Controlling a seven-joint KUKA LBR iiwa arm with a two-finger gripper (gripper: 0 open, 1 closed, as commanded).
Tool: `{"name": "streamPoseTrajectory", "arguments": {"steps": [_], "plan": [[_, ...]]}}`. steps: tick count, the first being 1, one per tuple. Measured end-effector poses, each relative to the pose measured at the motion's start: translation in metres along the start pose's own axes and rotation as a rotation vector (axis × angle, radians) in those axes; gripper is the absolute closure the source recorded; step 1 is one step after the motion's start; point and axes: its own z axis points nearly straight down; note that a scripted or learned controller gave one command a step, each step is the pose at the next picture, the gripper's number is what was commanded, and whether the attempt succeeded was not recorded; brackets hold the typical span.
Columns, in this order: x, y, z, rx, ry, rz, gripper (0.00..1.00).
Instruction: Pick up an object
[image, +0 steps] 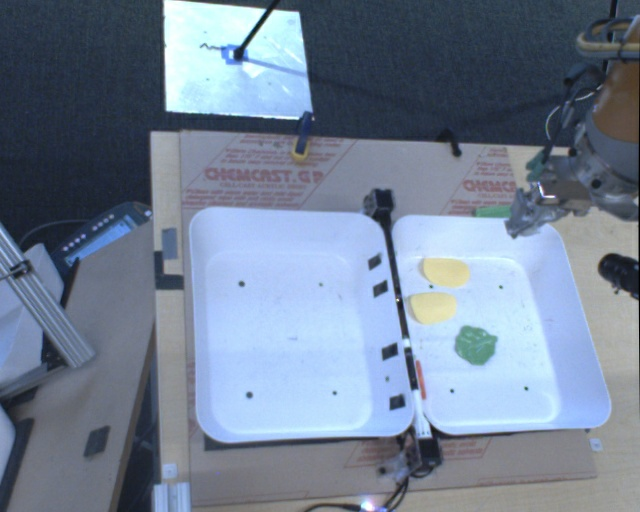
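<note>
A: Where were the candidates for the pick?

B: All in the right bin (570, 290): two flat yellow pieces (445, 271) (433, 307) one beside the other near the divider, and a lumpy green piece (476, 344) just below them. The left bin (215, 300) had nothing in it.

A: And the claw?

B: The gripper (523, 222) hung over the right bin's far rim, well apart from all three. Whether it was wide or narrow, I could not tell.

A: Best approach, then?

B: In my judgement, go for the green lump: it stood taller, so it probably offered more to pinch. Centre above it, descend straight, close only once it sat between both sides.
</note>
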Motion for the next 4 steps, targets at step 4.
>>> {"name": "streamPoseTrajectory", "arguments": {"steps": [4], "plan": [[0.208,-0.073,-0.181,0.021,0.006,-0.005,1.0]]}}
